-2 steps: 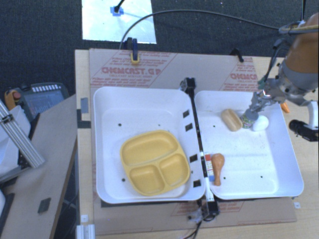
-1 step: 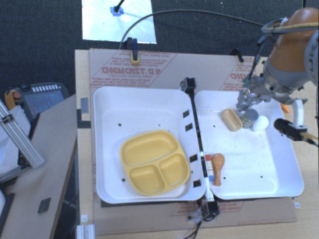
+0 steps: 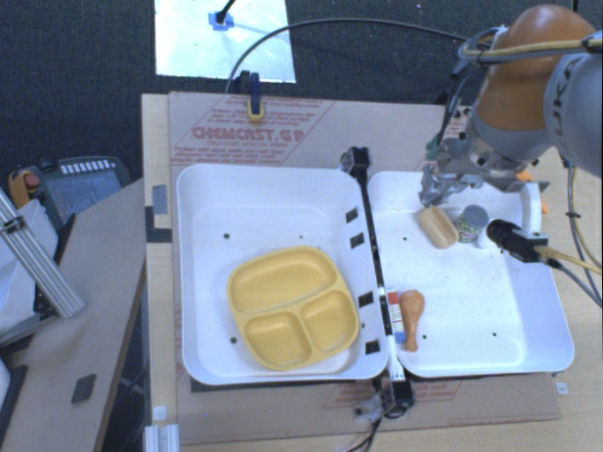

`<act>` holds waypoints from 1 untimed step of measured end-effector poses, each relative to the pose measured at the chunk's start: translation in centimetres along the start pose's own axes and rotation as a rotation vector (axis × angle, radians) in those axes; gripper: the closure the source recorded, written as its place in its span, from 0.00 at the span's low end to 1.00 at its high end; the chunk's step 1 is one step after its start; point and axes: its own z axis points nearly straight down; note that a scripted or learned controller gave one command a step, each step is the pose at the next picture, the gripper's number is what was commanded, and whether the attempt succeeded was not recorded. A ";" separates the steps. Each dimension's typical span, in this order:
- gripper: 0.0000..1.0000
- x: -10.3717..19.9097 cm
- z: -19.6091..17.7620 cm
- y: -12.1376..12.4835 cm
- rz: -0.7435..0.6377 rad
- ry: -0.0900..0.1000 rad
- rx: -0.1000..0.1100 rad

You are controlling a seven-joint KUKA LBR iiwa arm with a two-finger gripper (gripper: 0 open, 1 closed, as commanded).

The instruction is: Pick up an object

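Observation:
In the right bin (image 3: 490, 347) a tan bread-like block (image 3: 437, 226) lies near the back. Beside it to the right stands a small grey-green can (image 3: 470, 224). An orange chicken drumstick toy (image 3: 411, 314) lies at the bin's left side, close to the divider. My gripper (image 3: 435, 192) hangs just above the back end of the tan block, with its fingers pointing down. Nothing shows between them, and their spread is hard to read.
The left bin (image 3: 217, 205) holds a yellow three-compartment plate (image 3: 292, 305). A black divider strip (image 3: 369, 252) runs between the bins. A black cylindrical piece with cable (image 3: 513, 238) sticks out at the right of the can. The front right of the right bin is bare white floor.

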 end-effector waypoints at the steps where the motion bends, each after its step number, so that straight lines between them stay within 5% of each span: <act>1: 1.00 6.0 -0.5 0.3 -0.001 0.001 0.001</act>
